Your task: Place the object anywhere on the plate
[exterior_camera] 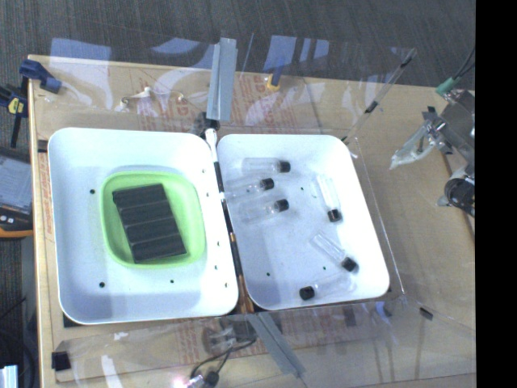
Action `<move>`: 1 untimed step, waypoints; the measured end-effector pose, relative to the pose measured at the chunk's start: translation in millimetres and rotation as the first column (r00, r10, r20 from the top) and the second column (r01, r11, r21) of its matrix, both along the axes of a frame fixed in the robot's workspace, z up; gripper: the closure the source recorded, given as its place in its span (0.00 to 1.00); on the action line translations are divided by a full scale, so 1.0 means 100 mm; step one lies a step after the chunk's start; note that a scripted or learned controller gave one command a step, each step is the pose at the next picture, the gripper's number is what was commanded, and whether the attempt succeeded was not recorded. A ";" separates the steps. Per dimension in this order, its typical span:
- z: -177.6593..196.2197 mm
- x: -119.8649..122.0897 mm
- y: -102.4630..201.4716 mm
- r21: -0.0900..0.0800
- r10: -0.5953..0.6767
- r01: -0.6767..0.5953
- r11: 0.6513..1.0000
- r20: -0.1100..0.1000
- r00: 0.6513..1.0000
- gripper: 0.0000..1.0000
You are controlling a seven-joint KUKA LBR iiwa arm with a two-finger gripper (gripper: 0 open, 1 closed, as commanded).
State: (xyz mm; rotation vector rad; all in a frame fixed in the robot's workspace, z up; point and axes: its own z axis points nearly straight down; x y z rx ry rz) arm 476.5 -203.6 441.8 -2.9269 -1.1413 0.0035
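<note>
A green plate [110, 208] lies in the left white bin [73, 160], and a black ribbed block [149, 222] rests flat on its middle. Several clear vials with black caps lie scattered in the right white bin [275, 293], among them one vial [267, 166] at the back and another vial [334, 253] near the front right. My gripper [414, 149] hangs at the right side of the bench, outside the right bin and well away from the vials and the plate. Nothing is visibly held in it.
A clear plastic sheet [388, 95] covers the wooden bench around the bins. A grey metal bar [220, 79] stands behind the gap between the bins. Clamps and cables [24, 79] sit at the far left edge.
</note>
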 end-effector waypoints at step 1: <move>0.00 0.00 -0.04 -0.001 -0.080 0.080 0.997 0.003 0.997 0.00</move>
